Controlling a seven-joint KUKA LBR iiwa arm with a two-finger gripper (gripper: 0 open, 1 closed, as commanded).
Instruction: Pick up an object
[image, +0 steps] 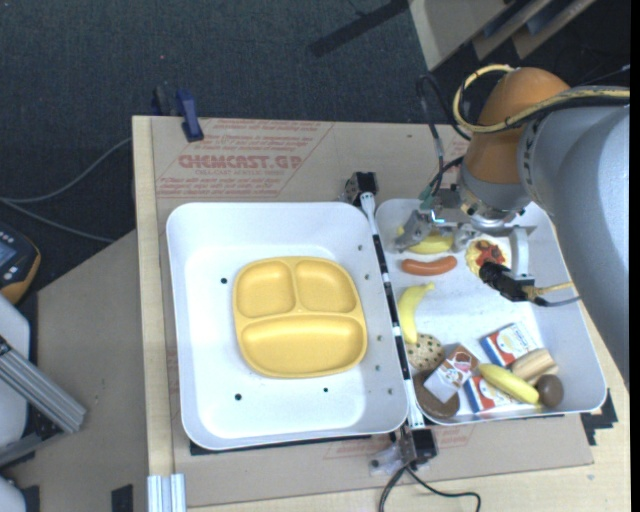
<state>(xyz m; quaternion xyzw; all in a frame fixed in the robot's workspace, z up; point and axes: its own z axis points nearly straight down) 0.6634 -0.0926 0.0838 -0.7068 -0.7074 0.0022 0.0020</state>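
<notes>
- Gripper low at right bin's twelve o'clock, over a yellow item; likely positioned for pickup.
- Grasp state: cannot tell.
- Sausage lies just beside.

place: robotics lab | evidence: plywood bench on dark carpet; loose cables; aluminium framing; white bins of toy food

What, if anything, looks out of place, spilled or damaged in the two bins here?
Nothing looks spilled or damaged. The yellow divided plate lies flat in the left bin. Toy foods, a hot dog and a banana among them, are loosely jumbled in the right bin, all inside its rim. The gripper is low at that bin's far end.
</notes>
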